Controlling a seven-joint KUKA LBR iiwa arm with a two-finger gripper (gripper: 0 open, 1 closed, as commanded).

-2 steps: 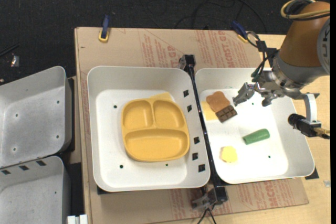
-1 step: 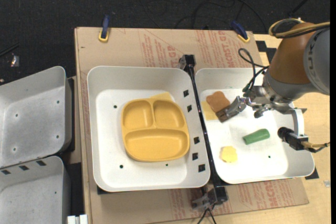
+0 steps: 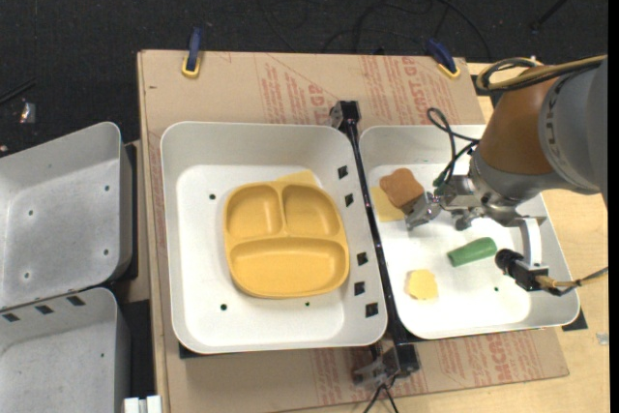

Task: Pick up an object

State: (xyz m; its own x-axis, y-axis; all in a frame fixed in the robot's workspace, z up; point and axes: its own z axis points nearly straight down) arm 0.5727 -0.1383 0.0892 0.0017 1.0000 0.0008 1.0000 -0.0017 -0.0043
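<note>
My gripper (image 3: 440,215) is low in the right bin (image 3: 484,145), on its left half, and stands open with nothing between its fingers. One fingertip (image 3: 418,214) touches or nearly touches the lower right corner of a brown block (image 3: 398,185), which rests on a pale yellow flat piece (image 3: 386,207). A green oblong object (image 3: 471,252) lies just below and right of the gripper. A small yellow chunk (image 3: 421,285) sits nearer the bin's front.
The left bin (image 3: 193,169) holds a yellow divided plate (image 3: 286,240) in its middle. A black divider rail (image 3: 363,208) runs between the two bins. The grey arm with its orange band (image 3: 517,131) comes in over the right bin's far right side.
</note>
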